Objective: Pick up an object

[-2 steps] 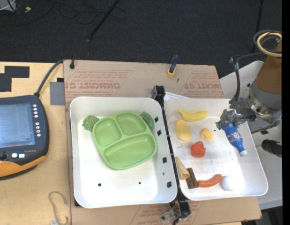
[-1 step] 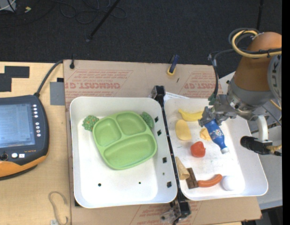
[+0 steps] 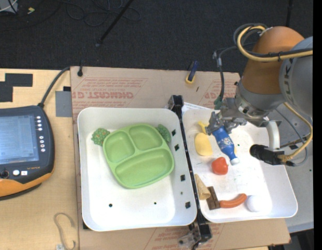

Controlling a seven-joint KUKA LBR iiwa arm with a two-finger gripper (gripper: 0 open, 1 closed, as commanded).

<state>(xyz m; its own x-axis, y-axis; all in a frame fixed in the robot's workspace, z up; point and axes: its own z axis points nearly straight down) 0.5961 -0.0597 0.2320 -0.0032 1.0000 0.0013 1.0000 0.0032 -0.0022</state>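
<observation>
Bottle (image 3: 224, 144), blue with a white cap, lies at a slant in the upper middle of the right bin (image 3: 278, 191), cap end toward the near side. Jaws (image 3: 219, 123) sit right over its upper end; whether they are parted or closed on it cannot be made out from this angle. Yellow piece (image 3: 203, 144) just left of the bottle, touching or nearly so. Red ball (image 3: 219, 165) just below the cap. Near edge of the same bin: wooden block (image 3: 203, 187), brown brush (image 3: 211, 198), orange sausage (image 3: 233, 201), white egg (image 3: 253, 203). Left bin (image 3: 93, 191) holds a green divided tray (image 3: 137, 155), tilted. Tablet (image 3: 17, 145) on the desk (image 3: 41, 212), far left.
</observation>
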